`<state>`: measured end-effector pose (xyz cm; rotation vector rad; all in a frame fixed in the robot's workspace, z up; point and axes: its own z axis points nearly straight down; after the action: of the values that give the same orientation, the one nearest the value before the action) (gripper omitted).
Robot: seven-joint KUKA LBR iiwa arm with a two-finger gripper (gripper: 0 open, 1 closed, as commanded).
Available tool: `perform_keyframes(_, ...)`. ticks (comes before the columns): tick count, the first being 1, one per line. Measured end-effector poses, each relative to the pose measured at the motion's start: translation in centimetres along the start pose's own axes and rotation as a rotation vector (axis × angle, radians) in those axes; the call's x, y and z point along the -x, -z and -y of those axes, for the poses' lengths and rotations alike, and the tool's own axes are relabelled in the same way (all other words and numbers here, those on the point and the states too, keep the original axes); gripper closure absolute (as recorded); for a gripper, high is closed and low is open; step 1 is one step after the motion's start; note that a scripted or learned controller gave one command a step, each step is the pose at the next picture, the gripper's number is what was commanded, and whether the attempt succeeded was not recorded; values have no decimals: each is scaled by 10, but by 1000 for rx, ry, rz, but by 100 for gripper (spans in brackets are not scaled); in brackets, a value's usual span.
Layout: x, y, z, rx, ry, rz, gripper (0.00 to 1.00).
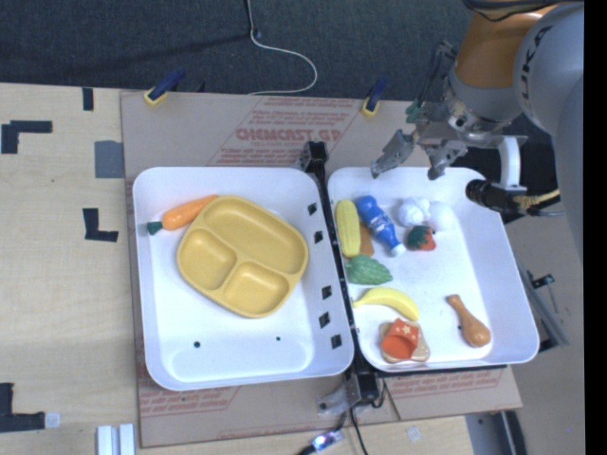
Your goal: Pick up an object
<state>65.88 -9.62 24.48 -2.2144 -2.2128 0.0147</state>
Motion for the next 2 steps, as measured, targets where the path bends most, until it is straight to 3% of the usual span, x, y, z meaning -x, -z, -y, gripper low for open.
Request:
perform_keyframes(1,0,8,-2,13,3,1,0)
perform_keyframes(2,-4,-37,1,8,2,2,0)
